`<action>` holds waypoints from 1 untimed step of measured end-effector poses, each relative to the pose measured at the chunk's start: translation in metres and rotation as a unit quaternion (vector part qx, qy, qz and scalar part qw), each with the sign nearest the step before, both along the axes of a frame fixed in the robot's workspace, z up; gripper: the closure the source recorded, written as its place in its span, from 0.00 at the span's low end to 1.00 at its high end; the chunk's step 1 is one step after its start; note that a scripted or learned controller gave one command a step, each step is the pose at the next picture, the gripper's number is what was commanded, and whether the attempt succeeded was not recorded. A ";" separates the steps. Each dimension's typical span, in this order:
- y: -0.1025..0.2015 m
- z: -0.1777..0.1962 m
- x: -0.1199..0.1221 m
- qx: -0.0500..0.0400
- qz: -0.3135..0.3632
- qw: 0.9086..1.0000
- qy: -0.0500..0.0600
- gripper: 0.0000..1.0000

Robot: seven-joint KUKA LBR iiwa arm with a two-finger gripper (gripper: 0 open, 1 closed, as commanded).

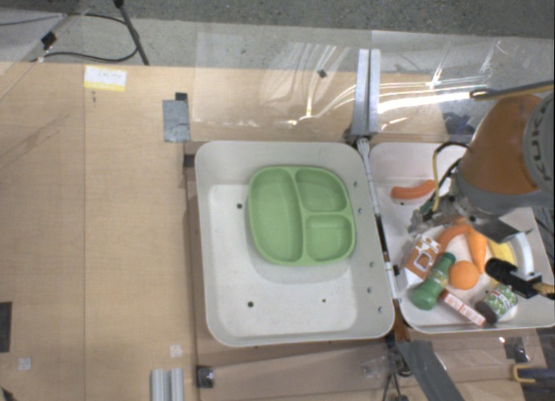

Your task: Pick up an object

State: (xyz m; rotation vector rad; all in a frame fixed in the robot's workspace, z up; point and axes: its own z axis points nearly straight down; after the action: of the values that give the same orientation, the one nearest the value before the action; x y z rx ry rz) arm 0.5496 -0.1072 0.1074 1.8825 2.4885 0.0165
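The right bin (386, 165) holds a heap of small objects. An orange sausage-shaped piece (412, 189) lies at its far left. Nearer are an orange carrot (457, 236), an orange ball (466, 276), a green bottle (431, 287), a printed snack packet (421, 258), a yellow piece (504, 249) and a small green cup (500, 302). My gripper (433, 216) reaches in from the right, low over the heap, just above the packet and beside the carrot. The arm's grey wrist and orange band (512, 143) cover the bin's right part.
The left bin (217, 304) holds a green divided plate (301, 214) in its far half. A metal post (368, 95) stands behind the wall between the bins. Clear plastic sheeting lies behind both bins, and wooden bench stretches to the left.
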 end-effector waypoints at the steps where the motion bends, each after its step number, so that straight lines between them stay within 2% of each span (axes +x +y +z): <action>1: 0.000 0.000 0.000 0.000 0.000 1.000 0.000 0.00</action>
State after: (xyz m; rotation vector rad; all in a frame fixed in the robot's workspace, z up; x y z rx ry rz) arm 0.5495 -0.1073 0.1073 1.8828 2.4885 0.0163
